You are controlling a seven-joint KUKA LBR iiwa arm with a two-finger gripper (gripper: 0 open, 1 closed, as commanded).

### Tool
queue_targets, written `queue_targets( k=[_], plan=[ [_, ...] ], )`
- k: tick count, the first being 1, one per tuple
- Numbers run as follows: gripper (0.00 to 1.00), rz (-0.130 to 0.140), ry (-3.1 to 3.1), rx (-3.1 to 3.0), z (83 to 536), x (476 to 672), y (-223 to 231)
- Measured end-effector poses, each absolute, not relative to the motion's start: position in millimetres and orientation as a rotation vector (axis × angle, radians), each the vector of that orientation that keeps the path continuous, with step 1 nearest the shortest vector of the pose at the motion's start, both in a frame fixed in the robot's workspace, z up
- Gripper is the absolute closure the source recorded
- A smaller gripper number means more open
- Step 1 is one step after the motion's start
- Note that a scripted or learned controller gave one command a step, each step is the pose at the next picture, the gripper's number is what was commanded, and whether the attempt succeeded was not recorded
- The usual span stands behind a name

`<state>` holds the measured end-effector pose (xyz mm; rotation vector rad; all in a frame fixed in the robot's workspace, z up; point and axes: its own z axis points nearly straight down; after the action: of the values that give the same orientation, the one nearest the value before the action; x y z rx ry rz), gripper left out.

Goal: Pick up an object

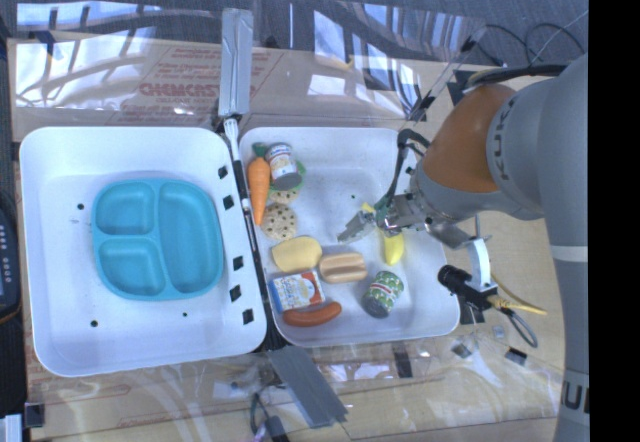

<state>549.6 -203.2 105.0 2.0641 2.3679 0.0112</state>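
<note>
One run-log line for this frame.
arm: over right bin | gripper: above bin floor, beside yellow toy | grasp: none visible | blue tray: left bin

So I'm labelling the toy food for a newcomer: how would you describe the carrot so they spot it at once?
Start at the right-hand shallow white bin and look along its left wall. The orange plastic carrot lies there lengthwise, green top towards the far end, beside a small jar and above a speckled cookie. It is the only long, tapering orange piece.

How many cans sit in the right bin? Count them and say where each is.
2. One can lies at the bin's far left corner beside the carrot. The other can lies near the front wall, below the yellow piece. The arm may hide others.
</note>
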Motion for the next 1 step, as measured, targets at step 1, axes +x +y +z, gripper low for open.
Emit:
queue_targets(
  k=[1],
  plan=[
    [0.00,-0.001,2.553,1.838,90.9,499.7,-166.5]
  ],
)
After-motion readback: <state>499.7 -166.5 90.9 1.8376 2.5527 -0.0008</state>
